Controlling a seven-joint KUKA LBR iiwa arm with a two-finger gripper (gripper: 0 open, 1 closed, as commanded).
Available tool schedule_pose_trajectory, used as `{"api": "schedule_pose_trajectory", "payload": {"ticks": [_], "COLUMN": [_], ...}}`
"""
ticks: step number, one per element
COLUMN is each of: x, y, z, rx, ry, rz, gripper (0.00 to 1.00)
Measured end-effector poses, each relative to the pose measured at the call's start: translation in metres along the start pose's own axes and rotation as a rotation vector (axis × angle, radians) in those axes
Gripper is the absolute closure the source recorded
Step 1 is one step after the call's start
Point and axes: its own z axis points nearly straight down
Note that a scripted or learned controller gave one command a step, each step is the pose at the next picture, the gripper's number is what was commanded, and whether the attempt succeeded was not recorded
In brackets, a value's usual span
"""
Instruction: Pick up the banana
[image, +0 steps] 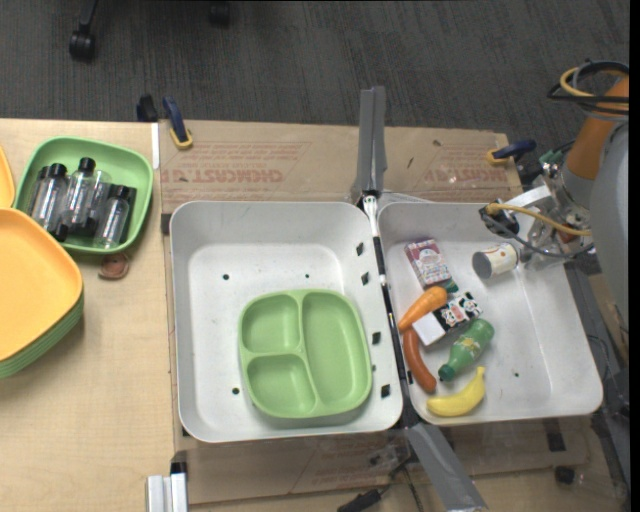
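Camera view — banana (457, 395) (untouched) in right bin's (560, 385) front corner.

We see 1 yellow banana (458, 396) lying flat near the front edge of the right bin (560, 390), curved upward, its stem end just below a green bottle (468, 348).

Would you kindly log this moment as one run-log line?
arm: at right bin's upper right edge | gripper: above grey cup | banana: lying at bin's near edge, below green bottle, untouched
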Motion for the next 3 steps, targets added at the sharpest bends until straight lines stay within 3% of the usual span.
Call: {"api": "schedule_pose_trajectory", "payload": {"ticks": [2,3], "x": [-0.019,-0.013], "y": [-0.003,-0.002], "z": [-0.105,-0.162], "rx": [0.0,0.0], "ry": [0.0,-0.001], "rz": [-0.105,-0.153], "gripper": [1.0,1.0]}}
